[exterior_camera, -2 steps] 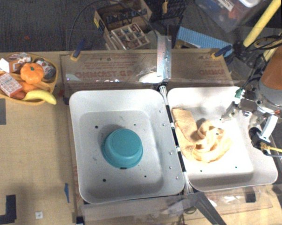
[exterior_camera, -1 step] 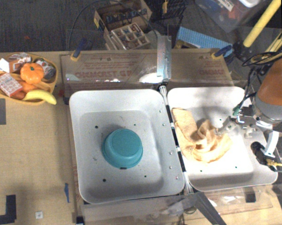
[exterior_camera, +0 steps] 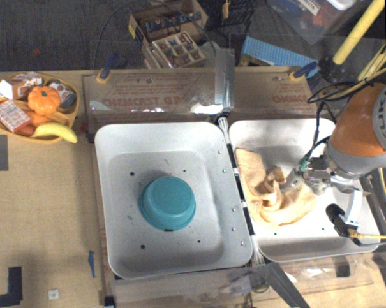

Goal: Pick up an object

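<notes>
A crumpled tan cloth (exterior_camera: 271, 188) lies in the right bin (exterior_camera: 312, 241), against its left wall. My gripper (exterior_camera: 301, 177) hangs low at the cloth's right edge, touching or just over its folds. The arm's orange band (exterior_camera: 364, 130) and grey wrist rise behind it to the right. A teal bowl (exterior_camera: 168, 202) sits upside down in the middle of the left bin (exterior_camera: 116, 153).
At the far left of the bench a yellow dish (exterior_camera: 31, 109) holds toy food, a banana and a small pumpkin. Cardboard walls stand behind both bins. Black cables and a connector (exterior_camera: 339, 220) hang by the wrist over the right bin's right side.
</notes>
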You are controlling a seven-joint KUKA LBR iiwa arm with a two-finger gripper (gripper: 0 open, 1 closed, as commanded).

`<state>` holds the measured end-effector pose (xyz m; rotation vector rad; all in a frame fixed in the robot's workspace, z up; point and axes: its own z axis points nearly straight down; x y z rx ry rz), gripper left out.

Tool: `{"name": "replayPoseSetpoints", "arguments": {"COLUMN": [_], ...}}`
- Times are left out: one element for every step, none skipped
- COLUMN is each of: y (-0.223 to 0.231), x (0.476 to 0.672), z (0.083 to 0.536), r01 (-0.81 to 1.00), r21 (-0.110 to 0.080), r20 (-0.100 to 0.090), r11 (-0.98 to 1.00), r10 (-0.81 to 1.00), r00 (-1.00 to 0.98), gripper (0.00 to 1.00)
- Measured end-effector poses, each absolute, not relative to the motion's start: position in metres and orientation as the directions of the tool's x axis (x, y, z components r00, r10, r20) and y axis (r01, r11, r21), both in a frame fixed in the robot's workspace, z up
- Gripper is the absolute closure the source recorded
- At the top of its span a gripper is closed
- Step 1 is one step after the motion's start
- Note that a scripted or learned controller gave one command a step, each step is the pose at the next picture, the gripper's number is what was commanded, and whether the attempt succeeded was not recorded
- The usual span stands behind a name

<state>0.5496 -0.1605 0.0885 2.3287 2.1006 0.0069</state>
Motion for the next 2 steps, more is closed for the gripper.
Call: {"name": "replayPoseSetpoints", "arguments": {"y": [-0.163, -0.077], "x": [0.55, 0.564], "z": [0.099, 0.192], "r01": [0.994, 1.0], "r21": [0.012, 0.001], "r20": [-0.001, -0.001], "r11": [-0.108, 0.005], "r10": [0.994, 1.0], "r00": [0.108, -0.005], "gripper": [1.0, 1.0]}}
